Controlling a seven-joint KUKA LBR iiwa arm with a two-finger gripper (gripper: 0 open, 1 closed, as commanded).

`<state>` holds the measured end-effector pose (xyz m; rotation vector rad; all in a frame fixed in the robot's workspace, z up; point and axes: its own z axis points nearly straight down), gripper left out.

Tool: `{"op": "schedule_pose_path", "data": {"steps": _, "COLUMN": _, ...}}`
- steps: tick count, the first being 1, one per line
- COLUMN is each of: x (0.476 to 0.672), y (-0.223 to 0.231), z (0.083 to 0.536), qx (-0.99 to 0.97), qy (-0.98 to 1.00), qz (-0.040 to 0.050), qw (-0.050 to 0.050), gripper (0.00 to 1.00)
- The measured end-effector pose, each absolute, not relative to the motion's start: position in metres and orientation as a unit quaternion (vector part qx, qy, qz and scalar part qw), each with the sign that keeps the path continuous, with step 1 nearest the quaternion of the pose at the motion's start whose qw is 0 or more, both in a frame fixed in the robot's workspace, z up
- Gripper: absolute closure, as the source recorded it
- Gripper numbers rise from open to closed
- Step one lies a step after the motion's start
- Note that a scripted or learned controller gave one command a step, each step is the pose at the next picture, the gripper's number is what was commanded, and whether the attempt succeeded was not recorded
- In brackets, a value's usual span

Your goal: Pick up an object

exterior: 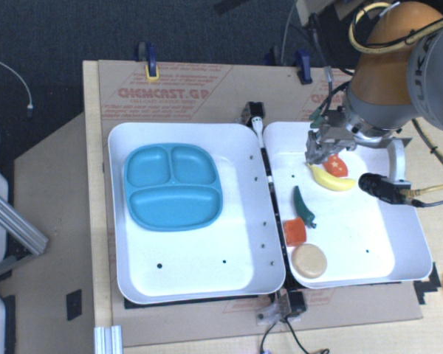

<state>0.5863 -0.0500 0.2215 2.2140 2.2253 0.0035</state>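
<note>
Fingers of the gripper [326,150] hang low over the far end of the right bin [399,268], directly above a yellow toy banana [332,181] and a small red piece [337,167] lying against it; from our vantage we cannot tell how wide they stand, nor whether they touch either toy. We judge the pick to be at the reach stage: nothing shows clamped or lifted, so closing and raising are left to do. Nearer the bin's front lie a dark green piece [303,207], an orange-red block [295,231] and a tan round disc [309,260], all resting on the floor of the bin. A blue divided plate [174,186] sits in the left bin [199,271]. On the brown board [207,83] that tops the table, red lettering behind the bins reads roughly "CHEMCAST"; the letters after it we cannot make out.
</note>
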Motion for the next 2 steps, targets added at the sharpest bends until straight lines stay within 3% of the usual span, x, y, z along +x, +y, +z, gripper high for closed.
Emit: {"op": "schedule_pose_path", "data": {"steps": 2, "x": 0.61, "y": 0.053, "z": 0.209, "qx": 0.706, "qy": 0.709, "qz": 0.0009, "qw": 0.001, "gripper": 1.0}}
